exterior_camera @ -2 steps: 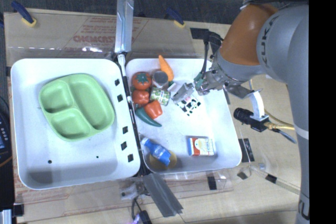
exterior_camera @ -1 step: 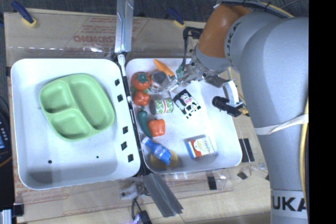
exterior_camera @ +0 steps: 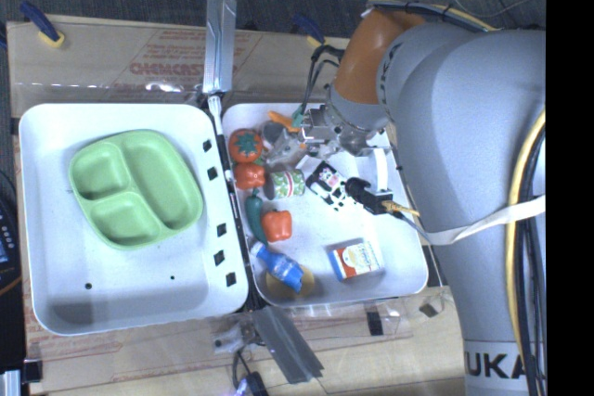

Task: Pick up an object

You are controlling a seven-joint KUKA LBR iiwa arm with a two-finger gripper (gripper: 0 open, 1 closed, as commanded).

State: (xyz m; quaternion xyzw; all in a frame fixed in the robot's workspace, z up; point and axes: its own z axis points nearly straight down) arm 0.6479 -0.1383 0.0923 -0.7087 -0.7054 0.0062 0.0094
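- Two white bins sit side by side on the tabletop. The left bin has just a green divided plate in it, and the right bin has all the small stuff.
- The grey arm comes in from the right, with its orange band above the far end of the right bin.
- The hand is low over the far-left part of the right bin, in among the clutter. Honestly I can't tell whether it's apart or together, and I don't see anything clearly clamped in it.
- Things to pick, all in the right bin:
- A red tomato with a green top is by the bin's left wall, just beside the hand.
- A small orange piece lies at the far edge, close to the hand too.
- A smaller red thing sits right below the tomato, touching it or nearly so.
- A green and white can lies on its side next to that.
- A black-and-white spotted thing is just right of the can, under the wrist.
- A dark green item runs along the left wall, with a red pepper just beside it.
- A blue bottle lies tilted in the near-left corner.
- An orange box lies flat near the front, well apart from the hand.
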